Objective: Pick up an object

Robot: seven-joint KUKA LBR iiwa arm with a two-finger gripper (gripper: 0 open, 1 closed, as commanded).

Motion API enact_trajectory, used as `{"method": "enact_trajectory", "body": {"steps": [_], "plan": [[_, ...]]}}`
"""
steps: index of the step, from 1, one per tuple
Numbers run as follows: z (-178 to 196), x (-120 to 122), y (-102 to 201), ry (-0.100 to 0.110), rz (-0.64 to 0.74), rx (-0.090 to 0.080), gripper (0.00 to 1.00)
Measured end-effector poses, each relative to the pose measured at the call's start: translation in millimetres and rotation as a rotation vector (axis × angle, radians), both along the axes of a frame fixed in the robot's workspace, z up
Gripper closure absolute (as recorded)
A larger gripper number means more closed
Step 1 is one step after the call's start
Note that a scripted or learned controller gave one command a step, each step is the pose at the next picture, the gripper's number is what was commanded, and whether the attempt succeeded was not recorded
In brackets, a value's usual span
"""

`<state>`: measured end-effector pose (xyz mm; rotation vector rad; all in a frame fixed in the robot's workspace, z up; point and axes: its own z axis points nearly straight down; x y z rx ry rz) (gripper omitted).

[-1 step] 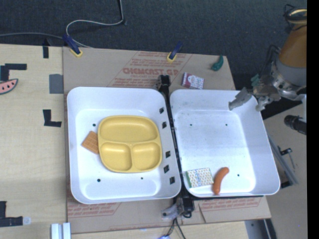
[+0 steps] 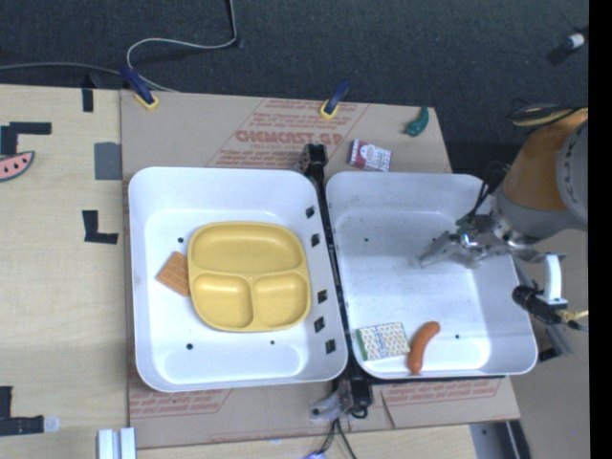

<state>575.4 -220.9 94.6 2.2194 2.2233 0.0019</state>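
Observation:
In the right bin (image 2: 382, 194) an orange sausage (image 2: 422, 345) lies near the front wall, with a small green-and-white packet (image 2: 382, 339) just left of it. My gripper (image 2: 432, 254) reaches in from the right and hovers over the bin's middle, well behind both items. Its fingers (image 2: 442, 247) point left, spread a little, with nothing between them. The left bin (image 2: 153, 218) holds a yellow divided plate (image 2: 250, 275), and a tan cracker (image 2: 174, 273) pokes out from under the plate's left edge.
Both bins sit on a cardboard sheet (image 2: 277, 137). A small red-and-white packet (image 2: 369, 155) lies on it behind the right bin. Yellow clips (image 2: 334, 106) hold the sheet's back edge, and a black cable (image 2: 182, 44) runs across the dark floor.

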Motion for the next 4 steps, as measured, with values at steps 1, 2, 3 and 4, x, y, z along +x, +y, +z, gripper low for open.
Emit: {"method": "enact_trajectory", "body": {"steps": [1,2,3,4], "plan": [[9,0,0,0.001,0.0,0.001,1.0],[18,0,1,0.002,0.0,0.002,1.0],[27,0,2,0.002,0.0,0.003,1.0],[36,0,3,0.002,0.001,0.004,1.0]]}}
